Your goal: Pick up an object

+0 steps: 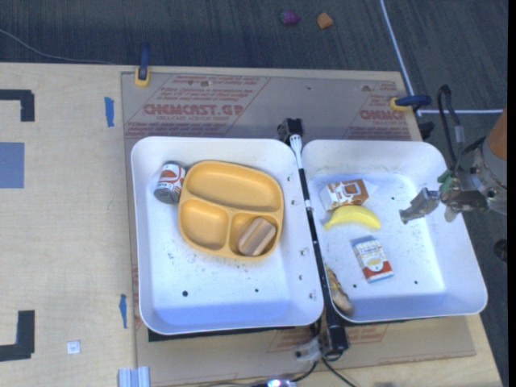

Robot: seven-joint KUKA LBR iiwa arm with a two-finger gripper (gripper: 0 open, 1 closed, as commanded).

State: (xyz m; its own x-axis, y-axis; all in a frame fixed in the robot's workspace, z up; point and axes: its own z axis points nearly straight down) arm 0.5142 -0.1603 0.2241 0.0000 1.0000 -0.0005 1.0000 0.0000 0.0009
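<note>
The two-finger gripper was seen spread, holding nothing; the small curved yellow banana, judged light and slippery, should be gripped mid-body.

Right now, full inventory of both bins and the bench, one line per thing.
bins: 2, white, side by side on the bench
divided plate: 1, yellow, three compartments, left bin
bun-like item: 1, tan, plate's lower right compartment
can: 1, red and silver, on its side, left bin, touching the plate's left edge
banana: 1, yellow, right bin, middle left
packet: 1, white and brown, right bin, just above the banana
small box: 1, white, red and yellow, right bin, below the banana
brownish item: 1, right bin's lower left edge, too small to identify
clamps: 2, blue and yellow, board's top corners
gripper: 1, grey, over the right bin's right side, nothing visibly held
</note>
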